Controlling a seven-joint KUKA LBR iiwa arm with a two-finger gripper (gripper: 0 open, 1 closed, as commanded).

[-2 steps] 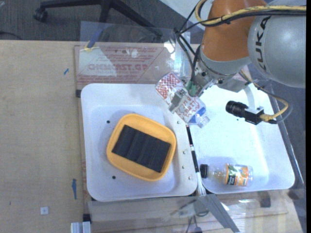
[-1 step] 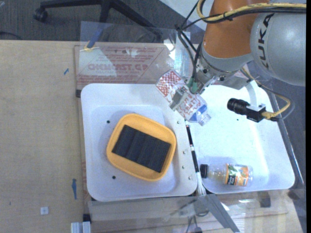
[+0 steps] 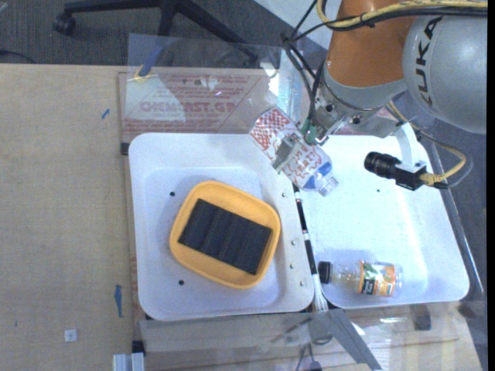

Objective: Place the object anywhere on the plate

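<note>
The gripper [image 3: 298, 147] holds a red-and-white patterned packet [image 3: 288, 147] pinched between its fingers above the seam between the bins, so the pick looks done and the carry left to the yellow plate [image 3: 224, 232] remains.

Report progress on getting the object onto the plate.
Done: a red-and-white patterned packet is lifted, held at the gripper over the seam between the bins. In hand: carrying it toward the yellow plate in the left bin. Left: move over the plate and release. A bottle lies in the right bin.
</note>
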